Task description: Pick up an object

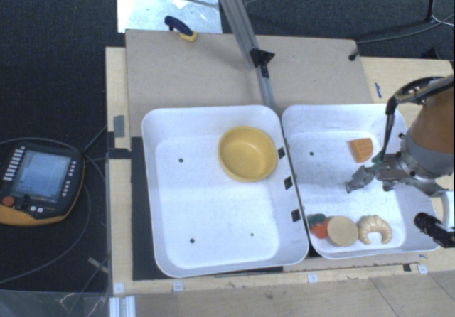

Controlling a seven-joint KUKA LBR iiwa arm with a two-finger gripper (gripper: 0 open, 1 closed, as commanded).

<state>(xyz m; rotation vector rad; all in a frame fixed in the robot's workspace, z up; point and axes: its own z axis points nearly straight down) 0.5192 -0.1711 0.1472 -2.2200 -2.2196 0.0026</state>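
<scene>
Camera view places the likeliest target, the orange block [360, 148], in the right bin [320, 120], just beyond the gripper [357, 182] and slightly to the arm's side of it, apart from the tips with bare white floor between. The block is seen as a short wedge-like piece whose long axis cannot be told with confidence; its broader face is turned toward the bin's near wall. How far the jaws stand apart cannot be told from this view, and nothing is seen between them, so no hold is claimed. The gripper is judged to be held low over the bin's open middle because that spot gives clearance from every object before a descent is chosen. Nearer the camera than the jaws, a croissant [375, 229] is laid along the bin's front wall, its curve opening toward that wall and its long axis running across the bin; a tan round piece [342, 231] is touching it on one side, and a small red and green item [317, 224] sits beside that. Well away from the jaws, in the left bin [170, 187], a yellow bowl [247, 153] rests upright, probably left as a separate choice.
</scene>
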